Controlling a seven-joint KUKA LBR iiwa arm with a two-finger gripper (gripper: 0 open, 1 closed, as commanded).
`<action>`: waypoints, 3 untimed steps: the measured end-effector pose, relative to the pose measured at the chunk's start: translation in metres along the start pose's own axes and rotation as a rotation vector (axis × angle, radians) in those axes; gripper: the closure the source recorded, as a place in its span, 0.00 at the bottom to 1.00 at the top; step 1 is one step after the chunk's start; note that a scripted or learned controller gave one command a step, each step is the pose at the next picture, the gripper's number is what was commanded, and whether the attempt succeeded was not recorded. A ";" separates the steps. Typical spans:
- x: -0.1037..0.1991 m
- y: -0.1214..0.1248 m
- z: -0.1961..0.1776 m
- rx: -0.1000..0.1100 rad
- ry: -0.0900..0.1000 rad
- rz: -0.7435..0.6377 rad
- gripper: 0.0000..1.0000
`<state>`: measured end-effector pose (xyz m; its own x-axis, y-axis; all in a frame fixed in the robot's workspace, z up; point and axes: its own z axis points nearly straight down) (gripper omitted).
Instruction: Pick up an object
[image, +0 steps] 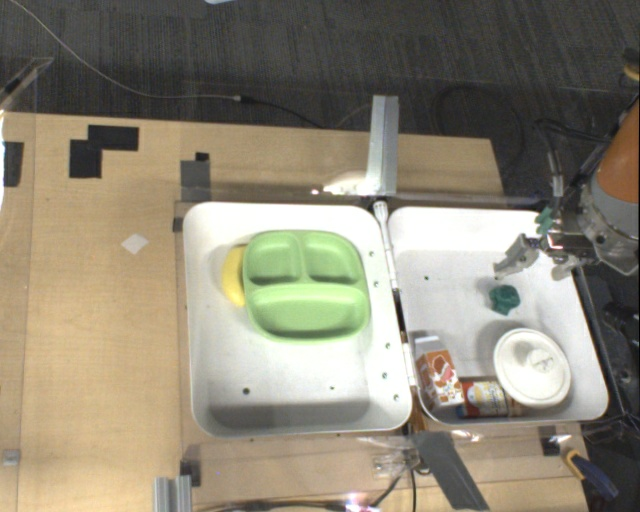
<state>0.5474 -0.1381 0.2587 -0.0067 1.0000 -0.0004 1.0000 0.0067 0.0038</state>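
Two white bins sit side by side on a wooden bench, split by a metal rail.

Left bin: a green divided tray lies in the upper middle, three compartments up. A yellow thing pokes out from under the tray's left edge, touching it; mostly hidden. Lower half of this bin is bare white floor.

Right bin: small teal lump right of centre, standing alone. White round lidded cup below it, near the right wall. A small red-and-white carton stands at the lower left corner by the divider. A can with a red label lies on its side along the bottom wall, between the carton and the cup, touching or nearly touching both.

The gripper comes in from the right over the upper right part of the right bin. Two pale fingers splay apart, open, nothing between them. It is up and to the right of the teal lump, near it but apart.

Room: the upper left and middle floor of the right bin is free. The bottom edge is crowded with carton, can and cup. The teal lump has clear floor on all sides. The arm sits over the bin's right wall.
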 end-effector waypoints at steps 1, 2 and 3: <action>-0.027 0.026 0.171 -0.005 -0.002 -0.212 0.00; -0.047 0.074 0.144 -0.005 -0.002 -0.362 0.00; -0.023 0.057 0.172 -0.004 -0.001 -0.199 0.00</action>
<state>0.6053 -0.1611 0.0871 -0.2043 0.9789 -0.0025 0.9789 0.2043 0.0073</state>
